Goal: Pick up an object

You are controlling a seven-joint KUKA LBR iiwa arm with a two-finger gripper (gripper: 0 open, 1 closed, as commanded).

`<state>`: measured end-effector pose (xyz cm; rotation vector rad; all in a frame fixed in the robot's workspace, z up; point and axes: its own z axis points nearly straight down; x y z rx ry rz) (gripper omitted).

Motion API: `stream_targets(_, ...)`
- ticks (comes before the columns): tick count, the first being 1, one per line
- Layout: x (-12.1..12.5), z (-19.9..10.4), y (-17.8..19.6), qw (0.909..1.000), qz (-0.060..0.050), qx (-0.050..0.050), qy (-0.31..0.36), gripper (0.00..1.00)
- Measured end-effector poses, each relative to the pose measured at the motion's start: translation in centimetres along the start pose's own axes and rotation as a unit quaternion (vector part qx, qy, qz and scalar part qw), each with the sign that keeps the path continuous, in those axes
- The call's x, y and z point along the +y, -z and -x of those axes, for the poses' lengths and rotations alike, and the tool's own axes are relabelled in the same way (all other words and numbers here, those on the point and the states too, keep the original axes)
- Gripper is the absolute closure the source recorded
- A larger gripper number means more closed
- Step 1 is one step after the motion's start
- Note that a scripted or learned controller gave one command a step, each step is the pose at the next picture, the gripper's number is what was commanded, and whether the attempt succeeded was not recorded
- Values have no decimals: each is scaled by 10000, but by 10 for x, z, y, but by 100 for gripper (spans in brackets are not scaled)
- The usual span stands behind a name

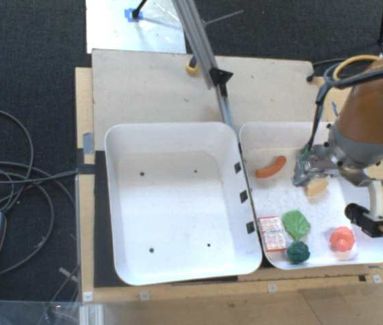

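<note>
Two white bins sit side by side on the bench: the left bin and the right bin. Five small things lie loose in the right one: one orange sausage near its middle, one little printed packet by the wall the bins share, one green leaf just beside the packet, one dark green broccoli piece at the near rim below the leaf, and one red-orange fruit toward the right corner. A sixth, one pale tan chunk, lies right under the gripper, which hangs low over the right bin beside the sausage. From where I stand I cannot tell how its metal tips are set or whether they grip the chunk
</note>
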<state>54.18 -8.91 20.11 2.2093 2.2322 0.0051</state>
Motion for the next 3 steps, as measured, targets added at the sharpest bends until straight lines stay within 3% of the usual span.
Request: stream_targets(3, 28, -152, 1, 10000, -6, 4, 4, 100)
